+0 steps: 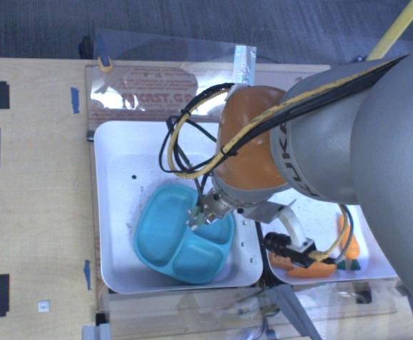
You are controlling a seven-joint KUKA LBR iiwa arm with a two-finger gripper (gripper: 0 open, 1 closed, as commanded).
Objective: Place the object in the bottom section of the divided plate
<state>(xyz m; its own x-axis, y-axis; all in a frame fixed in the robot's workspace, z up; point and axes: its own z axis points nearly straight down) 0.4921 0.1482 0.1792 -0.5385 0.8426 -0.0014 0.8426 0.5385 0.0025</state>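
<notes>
A light-blue divided plate lies in the left white bin, towards its front right. Raised ridges split it into a large left section, a bottom section and a small right section. My gripper hangs over the plate's upper right part, close to where the ridges meet. A small pale-green speck shows at its tip; I cannot tell what it is or whether it is held. The grey arm with its orange band hides the plate's far right rim.
The right bin holds orange carrot-like items with green ends near its front. Yellow and black cables loop off the wrist over the left bin's back. A clear plastic sheet lies behind the bins.
</notes>
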